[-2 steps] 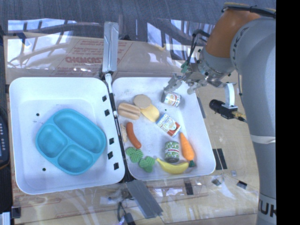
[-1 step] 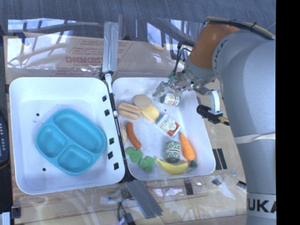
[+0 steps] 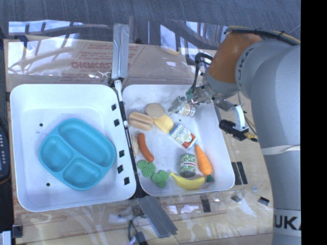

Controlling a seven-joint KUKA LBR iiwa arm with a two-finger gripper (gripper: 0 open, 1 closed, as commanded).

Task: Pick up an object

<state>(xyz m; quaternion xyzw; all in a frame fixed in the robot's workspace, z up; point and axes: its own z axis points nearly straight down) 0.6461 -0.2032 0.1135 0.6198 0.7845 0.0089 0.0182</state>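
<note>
Yellow banana [image 3: 188,181]: lying along the near wall of the right bin [image 3: 223,152], curving with it; looks like loose toy food tipped in, not arranged.
Green jar [image 3: 188,165]: standing just behind the banana, touching or nearly touching it.
Carrot [image 3: 203,160]: lying right beside the jar, leaf end pointing toward the near corner.
Green leafy piece [image 3: 155,172]: sitting at the near left of the right bin, by the banana's tip.
Sausage [image 3: 145,147]: lying apart from the others, so it is looking like an easy pick.
Small carton [image 3: 183,136]: resting tilted in the middle of the right bin.
Bread and cheese pieces [image 3: 153,117]: bunching together toward the far left of that bin.
Blue divided plate [image 3: 76,152]: sitting alone in the left bin [image 3: 23,101], well apart from the action.
Gripper [image 3: 185,105]: hanging low over the far side of the right bin, arm reaching in from the right, right at a small pale item [image 3: 187,109].
Fingers: state is impossible to call; the wrist hardware is crowding them.
Task status, my read: the arm is lining up on that far-side item, nothing visibly lifted yet.
Worktop [image 3: 76,60]: covered in clear plastic sheeting, probably to keep it clean.
</note>
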